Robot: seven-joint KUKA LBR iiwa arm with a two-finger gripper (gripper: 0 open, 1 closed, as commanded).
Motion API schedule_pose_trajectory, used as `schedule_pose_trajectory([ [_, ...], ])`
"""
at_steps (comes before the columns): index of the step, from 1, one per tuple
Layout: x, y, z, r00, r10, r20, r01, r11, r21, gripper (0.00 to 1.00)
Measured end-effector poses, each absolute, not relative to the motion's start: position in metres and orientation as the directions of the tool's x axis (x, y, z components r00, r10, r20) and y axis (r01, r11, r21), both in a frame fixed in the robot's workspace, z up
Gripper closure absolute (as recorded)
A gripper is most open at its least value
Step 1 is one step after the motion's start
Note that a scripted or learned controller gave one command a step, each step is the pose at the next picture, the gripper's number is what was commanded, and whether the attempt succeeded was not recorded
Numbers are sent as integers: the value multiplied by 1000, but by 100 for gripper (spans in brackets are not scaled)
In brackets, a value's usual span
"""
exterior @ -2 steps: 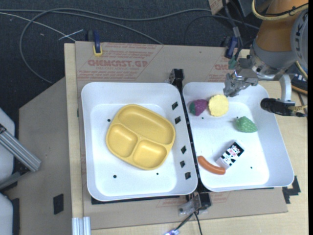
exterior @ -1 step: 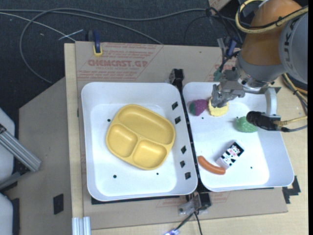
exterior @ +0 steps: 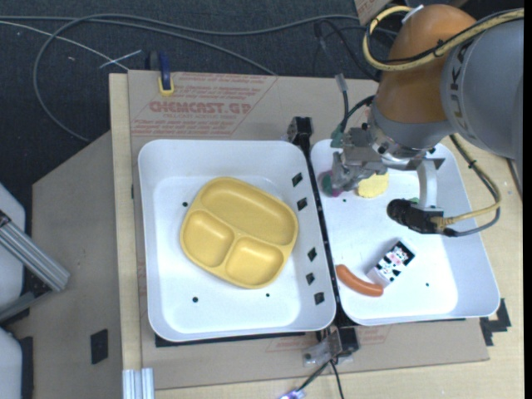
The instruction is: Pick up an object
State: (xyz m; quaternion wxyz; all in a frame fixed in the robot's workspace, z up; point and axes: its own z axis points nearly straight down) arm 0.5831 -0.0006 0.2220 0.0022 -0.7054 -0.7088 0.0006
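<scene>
Glossy yellow plastic tray (exterior: 239, 232), smooth white plastic bins (exterior: 158, 248), matt brown cardboard (exterior: 208, 102) beneath.

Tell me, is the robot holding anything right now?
It cannot be told. The gripper is low in the right bin, beside a yellow object, but nothing shows between its tips.

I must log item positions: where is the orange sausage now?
The orange sausage lies in the right bin, near its front-left corner, touching the black-and-white toy.

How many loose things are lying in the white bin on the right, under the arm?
3 that I can see: a pale yellow piece by the gripper, an orange sausage-shaped toy near the front, and a black-and-white block beside it. The arm may hide more.
</scene>
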Motion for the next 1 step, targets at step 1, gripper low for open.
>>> schedule_pose_trajectory([
  [1, 558, 50, 213, -4, 1000, 3, 1000, 4, -5, 100],
])
